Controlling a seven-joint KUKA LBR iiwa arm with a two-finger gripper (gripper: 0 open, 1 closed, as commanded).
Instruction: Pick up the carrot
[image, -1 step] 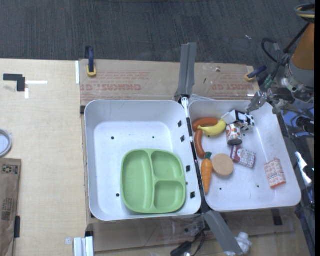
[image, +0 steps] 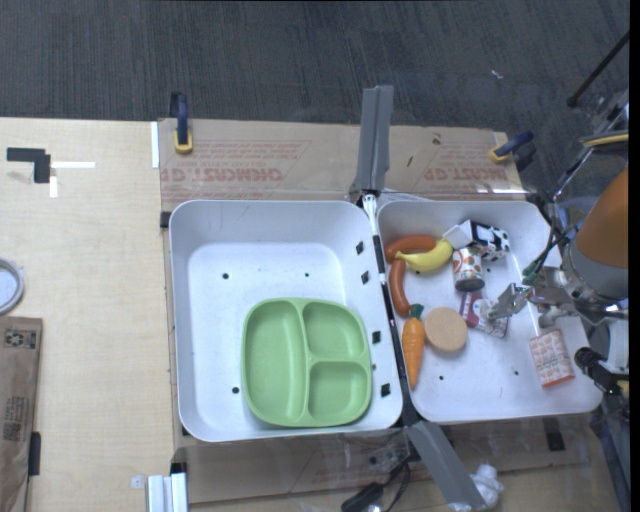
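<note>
Since the carrot (image: 412, 348) lies along the left wall of the right bin (image: 500, 400), green top pointing up-frame and tip toward the near edge, I read this as pre-approach: nothing grasped yet.

Gripper (image: 512, 302) sits in the right half of that bin, well apart from the carrot, with the arm (image: 605, 240) coming in from the right. Metal fingers look to hang over the small packet (image: 490, 315); I can't tell whether they're spread or closed from this angle, too much glare and clutter.

Neighbours matter for the grasp:
- round tan biscuit-like disc (image: 446, 330) touching or just beside the carrot's right flank
- red sausage (image: 399, 287) just above the carrot top, also along the wall
- banana (image: 425, 258) and a second sausage (image: 411, 244) further up
- small can (image: 467, 268) and a black-and-white toy (image: 490, 238) near the back
- pink packet (image: 551, 358) near the right rim

Left bin (image: 200, 300) holds only a green divided plate (image: 306, 362), irrelevant here.

My judgement: the wall on one side and the disc on the other leave little finger room across the carrot. Closing across its lower half, below the disc, looks cleanest. Risk: clipping the bin wall or nudging the disc.
</note>
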